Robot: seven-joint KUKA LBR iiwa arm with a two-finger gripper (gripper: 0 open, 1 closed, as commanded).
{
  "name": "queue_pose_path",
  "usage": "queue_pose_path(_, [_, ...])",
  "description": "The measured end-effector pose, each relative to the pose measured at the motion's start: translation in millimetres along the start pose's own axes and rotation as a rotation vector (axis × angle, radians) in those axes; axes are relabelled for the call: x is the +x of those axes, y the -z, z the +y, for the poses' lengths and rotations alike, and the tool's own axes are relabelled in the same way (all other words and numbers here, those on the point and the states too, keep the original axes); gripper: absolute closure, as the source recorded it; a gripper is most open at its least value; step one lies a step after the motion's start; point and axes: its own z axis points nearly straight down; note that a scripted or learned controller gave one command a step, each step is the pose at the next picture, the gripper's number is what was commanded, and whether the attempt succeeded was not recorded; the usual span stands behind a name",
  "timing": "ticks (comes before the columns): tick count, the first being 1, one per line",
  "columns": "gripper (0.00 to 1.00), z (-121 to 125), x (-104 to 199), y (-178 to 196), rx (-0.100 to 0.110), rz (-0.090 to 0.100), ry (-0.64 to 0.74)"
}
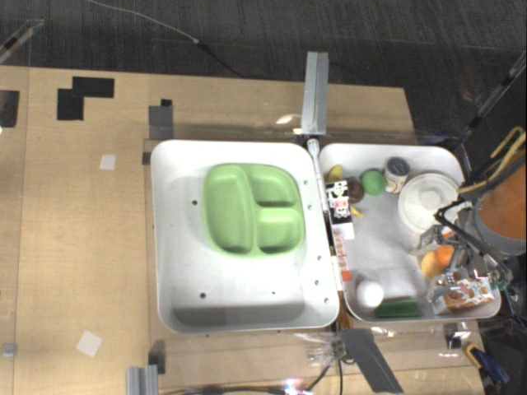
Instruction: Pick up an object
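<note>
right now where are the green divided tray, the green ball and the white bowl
green divided tray [251, 209], camera view, middle ridge between its compartments
green ball [374, 181], camera view, top of the ball
white bowl [428, 198], camera view, inside of the bowl

1. The left bin [177, 220] is taken up in the middle by a green tray [253, 208]; bare floor rings it, widest along the near and left sides.
2. The right bin [387, 245] is crowded at the far end: a white bowl [426, 200], a jar [397, 169], a green ball [373, 181] and small toys stand close together.
3. Its middle floor is open.
4. At the near wall a white ball [368, 293] and a green block [399, 308] lie, apparently touching.
5. The arm [501, 212] overhangs the right side.
</note>
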Motion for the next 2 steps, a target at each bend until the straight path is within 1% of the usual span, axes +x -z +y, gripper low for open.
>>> queue_pose_path(1, [1.00, 0, -7, 14, 0.006, -0.021, 0.005])
queue_pose_path(2, [1.00, 41, -64, 101, -0.003, 0.006, -0.136])
